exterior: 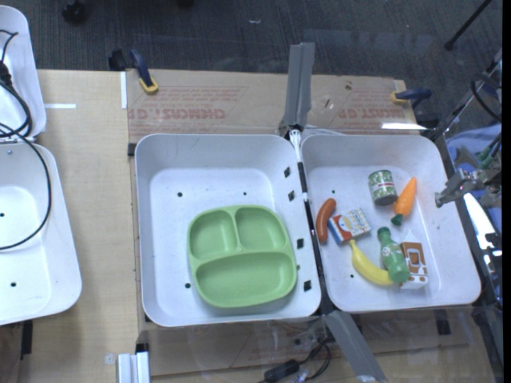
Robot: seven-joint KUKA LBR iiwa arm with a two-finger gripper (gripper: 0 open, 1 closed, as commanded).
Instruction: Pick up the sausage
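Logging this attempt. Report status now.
Gripper at right bin's right edge, off the toys. Sausage by left wall, untouched. Small carton touching it.

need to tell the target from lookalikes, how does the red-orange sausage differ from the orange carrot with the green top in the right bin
The red-orange sausage is darker, evenly thick and round-ended; the orange carrot with the green top is brighter and tapers toward its upper end. The sausage lies by the right bin's left wall beside a small carton; the carrot lies further right, next to a green-labelled can. Both are small, elongated and lie nearly upright in the view.
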